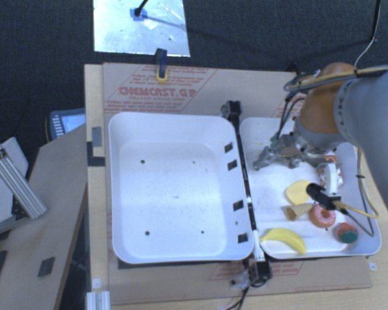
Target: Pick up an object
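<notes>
A grey arm (365, 118) reaches from the right over the right bin (262, 137), its end effector (271, 155) hanging above the bin's bare upper floor; whether it is open or closed cannot be told. Toys cluster at the bin's near end: a banana (284, 239), a yellow piece (299, 191), a doughnut (322, 216). The left bin (126, 134) lies alongside on the table (94, 192).

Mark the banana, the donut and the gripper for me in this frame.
banana (284, 240): camera view, middle of the yellow curve.
donut (323, 216): camera view, on its pink frosted ring.
gripper (260, 161): camera view, midway between its fingertips, over the right bin.
</notes>
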Controlling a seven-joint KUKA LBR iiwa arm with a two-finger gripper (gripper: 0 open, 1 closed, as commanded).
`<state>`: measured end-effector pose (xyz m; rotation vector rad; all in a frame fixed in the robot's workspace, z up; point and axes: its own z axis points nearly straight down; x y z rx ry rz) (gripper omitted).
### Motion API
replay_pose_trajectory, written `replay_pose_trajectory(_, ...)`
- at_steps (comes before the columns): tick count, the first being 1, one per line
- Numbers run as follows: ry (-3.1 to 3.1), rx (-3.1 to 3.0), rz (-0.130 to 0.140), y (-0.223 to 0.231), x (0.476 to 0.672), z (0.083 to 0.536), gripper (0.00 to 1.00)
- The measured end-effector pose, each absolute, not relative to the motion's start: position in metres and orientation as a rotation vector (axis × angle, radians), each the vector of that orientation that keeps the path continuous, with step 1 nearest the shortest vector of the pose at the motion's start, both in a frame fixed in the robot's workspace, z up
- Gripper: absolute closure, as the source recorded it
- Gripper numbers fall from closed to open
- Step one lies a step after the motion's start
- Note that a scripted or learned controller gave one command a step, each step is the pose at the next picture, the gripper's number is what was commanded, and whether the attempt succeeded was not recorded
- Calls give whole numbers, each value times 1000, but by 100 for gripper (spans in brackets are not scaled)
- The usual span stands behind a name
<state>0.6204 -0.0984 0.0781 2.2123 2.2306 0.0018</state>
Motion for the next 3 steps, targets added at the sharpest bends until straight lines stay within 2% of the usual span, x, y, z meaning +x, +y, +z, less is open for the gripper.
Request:
replay_pose_trajectory(1,2223,2209,7,-136,672,86,0)
replay_pose_trajectory(2,2219,2217,5,-145,670,124,0)
replay_pose_trajectory(3,2225,2206,12,-104,671,228,0)
